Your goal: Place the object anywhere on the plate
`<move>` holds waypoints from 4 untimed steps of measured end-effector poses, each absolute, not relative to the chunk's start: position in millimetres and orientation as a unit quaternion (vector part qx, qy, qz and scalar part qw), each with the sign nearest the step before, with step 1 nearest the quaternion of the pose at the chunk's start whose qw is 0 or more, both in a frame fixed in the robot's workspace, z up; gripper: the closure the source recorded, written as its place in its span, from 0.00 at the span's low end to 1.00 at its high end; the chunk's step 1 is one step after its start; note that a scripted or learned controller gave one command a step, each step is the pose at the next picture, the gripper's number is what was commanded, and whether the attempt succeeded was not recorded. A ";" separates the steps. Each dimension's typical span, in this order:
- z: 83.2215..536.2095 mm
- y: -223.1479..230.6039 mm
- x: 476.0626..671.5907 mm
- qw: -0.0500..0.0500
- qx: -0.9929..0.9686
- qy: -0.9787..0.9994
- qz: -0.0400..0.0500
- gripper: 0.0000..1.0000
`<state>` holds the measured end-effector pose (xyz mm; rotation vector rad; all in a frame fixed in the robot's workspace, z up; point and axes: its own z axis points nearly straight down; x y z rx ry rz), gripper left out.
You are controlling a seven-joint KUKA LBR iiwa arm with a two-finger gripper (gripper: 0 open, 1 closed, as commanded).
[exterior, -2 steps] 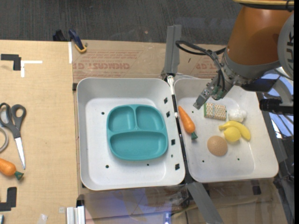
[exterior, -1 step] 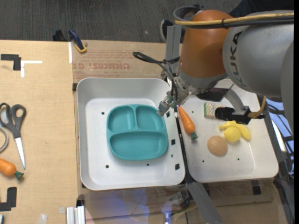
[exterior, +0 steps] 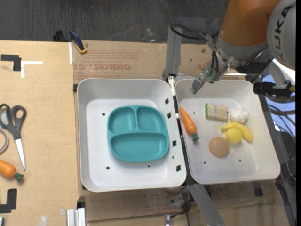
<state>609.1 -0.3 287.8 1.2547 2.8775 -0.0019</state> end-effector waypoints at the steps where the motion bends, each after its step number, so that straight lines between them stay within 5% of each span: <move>1: 279.5 21.0 531.1 0.000 0.406 0.914 -0.001 1.00; 2: 305.5 114.0 548.7 0.001 0.486 0.874 -0.001 1.00; 3: 243.5 150.2 492.6 -0.001 0.526 0.850 -0.002 1.00; 4: 253.8 108.9 479.7 -0.001 0.400 0.917 -0.001 1.00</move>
